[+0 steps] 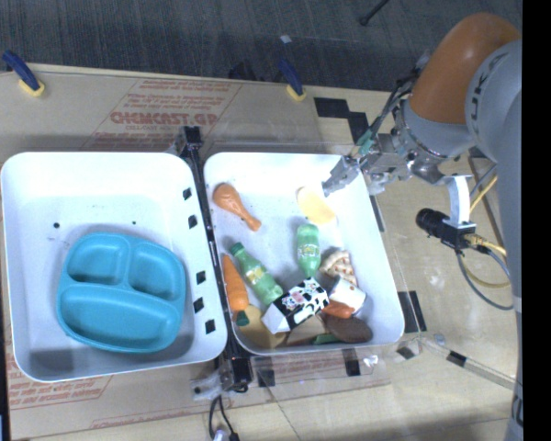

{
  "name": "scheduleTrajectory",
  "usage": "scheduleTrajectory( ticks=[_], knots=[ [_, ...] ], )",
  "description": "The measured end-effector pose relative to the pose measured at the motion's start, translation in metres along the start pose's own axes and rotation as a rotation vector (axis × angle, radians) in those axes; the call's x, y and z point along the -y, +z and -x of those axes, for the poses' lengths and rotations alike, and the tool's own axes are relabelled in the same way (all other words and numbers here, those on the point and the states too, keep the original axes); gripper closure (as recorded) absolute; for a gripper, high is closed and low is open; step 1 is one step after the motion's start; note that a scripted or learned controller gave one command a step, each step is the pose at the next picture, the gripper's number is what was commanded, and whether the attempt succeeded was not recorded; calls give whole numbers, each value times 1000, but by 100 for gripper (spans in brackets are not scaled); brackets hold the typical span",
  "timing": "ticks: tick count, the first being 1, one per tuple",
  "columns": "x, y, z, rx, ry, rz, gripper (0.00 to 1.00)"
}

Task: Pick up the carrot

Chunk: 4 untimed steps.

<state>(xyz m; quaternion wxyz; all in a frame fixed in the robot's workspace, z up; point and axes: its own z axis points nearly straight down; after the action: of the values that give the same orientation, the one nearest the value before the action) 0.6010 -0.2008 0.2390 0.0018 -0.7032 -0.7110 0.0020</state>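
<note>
Grey arm [496,81], orange band, metallic end effector [338,179], black and yellow cables.

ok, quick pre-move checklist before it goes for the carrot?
1. Carrot located: ok. The carrot lies in the right bin, along its left wall.
2. Access from above: ok. Its upper length is bare.
3. Side clearance: not ok. A green bottle lies right beside it, and a yellow piece sits at its lower end.
4. Gripper position: not ok. The gripper is over the bin's upper right corner, far from the carrot.
5. Finger state: cannot tell.
6. Travel path: ok, probably. The chicken drumstick and yellow disc lie low between gripper and carrot.
</note>
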Motion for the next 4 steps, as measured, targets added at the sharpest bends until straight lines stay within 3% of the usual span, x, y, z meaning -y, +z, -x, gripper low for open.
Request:
scheduleTrajectory(
  ticks=[1, 2, 3, 4],
  knots=[
    [31, 115, -51, 1, -145, 0, 0],
    [30, 12, -103, 3, -438, 4, 0],
    [70, 49, -152, -1, -652, -2, 0],
    [123, 49, -199, -1, -686, -2, 0]
  ],
)
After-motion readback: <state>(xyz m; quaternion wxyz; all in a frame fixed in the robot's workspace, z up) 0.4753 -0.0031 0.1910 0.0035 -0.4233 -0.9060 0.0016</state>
